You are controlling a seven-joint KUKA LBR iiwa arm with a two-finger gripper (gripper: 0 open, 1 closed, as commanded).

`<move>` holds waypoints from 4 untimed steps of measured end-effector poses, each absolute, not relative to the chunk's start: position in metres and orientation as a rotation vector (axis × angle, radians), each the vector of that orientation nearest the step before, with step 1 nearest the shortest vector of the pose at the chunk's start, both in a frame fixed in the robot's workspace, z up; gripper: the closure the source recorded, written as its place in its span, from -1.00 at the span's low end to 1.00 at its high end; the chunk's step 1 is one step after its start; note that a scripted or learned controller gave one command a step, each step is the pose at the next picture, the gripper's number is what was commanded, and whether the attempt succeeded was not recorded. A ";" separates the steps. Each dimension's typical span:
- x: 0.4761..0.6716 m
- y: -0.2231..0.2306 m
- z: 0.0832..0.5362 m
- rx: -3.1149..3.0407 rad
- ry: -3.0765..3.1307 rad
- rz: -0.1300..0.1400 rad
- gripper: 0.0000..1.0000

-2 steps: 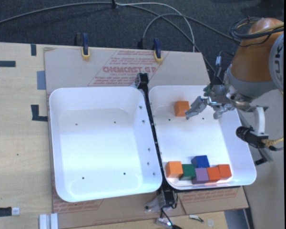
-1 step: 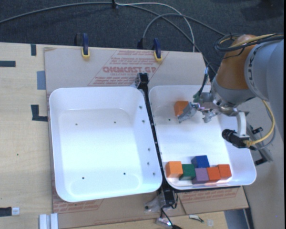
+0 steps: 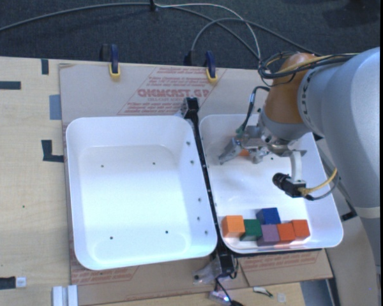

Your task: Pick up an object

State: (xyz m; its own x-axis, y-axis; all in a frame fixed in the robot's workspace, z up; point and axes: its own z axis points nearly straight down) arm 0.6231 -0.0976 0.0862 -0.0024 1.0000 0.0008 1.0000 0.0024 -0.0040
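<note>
My gripper (image 3: 241, 156) hangs over the far part of the right bin (image 3: 319, 171), reaching in from the right. Its fingers (image 3: 227, 154) stand spread apart, so it is open. A small patch of an orange object (image 3: 244, 150) shows between the fingers, close under the wrist; I cannot tell whether they touch it. Several blocks lie in a cluster at the near end of the same bin: an orange block (image 3: 233, 224), a green block (image 3: 251, 229), a blue block (image 3: 267, 215), a purple block (image 3: 269, 234) and two more orange-red blocks (image 3: 293, 231).
The left bin (image 3: 73, 171) sits beside the right one, and a black divider (image 3: 201, 164) runs between them. A black cable connector (image 3: 287, 185) with a yellow wire hangs from the arm over the right bin. Cardboard lies under both bins.
</note>
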 end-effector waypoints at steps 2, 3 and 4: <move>0.657 -0.093 0.089 -2.218 -2.225 0.000 -1.00; 0.656 -0.094 0.099 -2.220 -2.222 0.000 1.00; 0.639 -0.019 0.194 -2.217 -2.232 -0.012 1.00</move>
State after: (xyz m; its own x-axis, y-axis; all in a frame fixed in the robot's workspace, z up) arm 0.6392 -0.0194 0.1940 -0.0068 1.0000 0.0019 0.9999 0.0068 0.0084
